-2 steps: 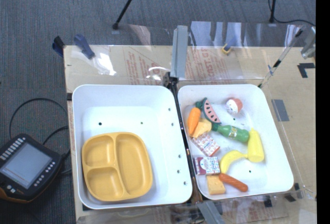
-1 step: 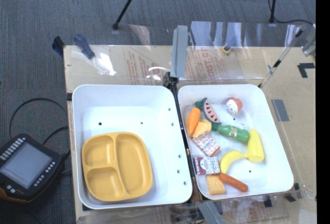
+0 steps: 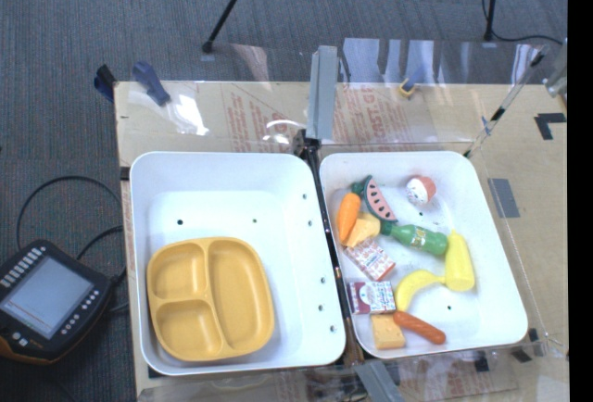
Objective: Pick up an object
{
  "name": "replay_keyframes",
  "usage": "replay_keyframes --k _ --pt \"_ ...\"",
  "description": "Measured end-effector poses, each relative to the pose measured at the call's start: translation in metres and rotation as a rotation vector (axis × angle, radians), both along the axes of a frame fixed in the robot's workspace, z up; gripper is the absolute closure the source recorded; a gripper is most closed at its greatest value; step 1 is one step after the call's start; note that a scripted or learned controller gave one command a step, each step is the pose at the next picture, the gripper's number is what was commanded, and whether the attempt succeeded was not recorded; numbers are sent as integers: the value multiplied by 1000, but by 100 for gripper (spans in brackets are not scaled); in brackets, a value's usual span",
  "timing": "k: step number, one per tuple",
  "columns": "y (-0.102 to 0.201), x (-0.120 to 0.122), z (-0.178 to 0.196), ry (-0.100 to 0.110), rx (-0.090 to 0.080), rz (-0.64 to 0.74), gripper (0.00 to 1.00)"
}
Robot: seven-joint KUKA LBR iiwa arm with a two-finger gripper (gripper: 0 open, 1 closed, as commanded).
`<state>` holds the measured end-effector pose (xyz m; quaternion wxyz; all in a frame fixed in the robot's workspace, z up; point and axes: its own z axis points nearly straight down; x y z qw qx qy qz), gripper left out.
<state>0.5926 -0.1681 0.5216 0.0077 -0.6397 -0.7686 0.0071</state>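
One toy banana [image 3: 414,287] lay in the right bin [image 3: 486,312] beside other toy foods. I judged it light, stiff and slick, best gripped across mid-body. I could not tell my jaws' state or bearing.

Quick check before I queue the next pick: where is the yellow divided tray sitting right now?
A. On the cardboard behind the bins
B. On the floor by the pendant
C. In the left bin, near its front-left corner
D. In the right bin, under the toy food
C. The yellow divided tray lies flat in the left bin, toward its front-left corner, while the toy food sits in the right bin.
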Motion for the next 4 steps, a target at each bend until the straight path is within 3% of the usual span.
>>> replay_keyframes --k 1,4 --pt "-5 -54 -87 -16 4 167 100" --pt "-8 -51 -59 -17 4 165 100"
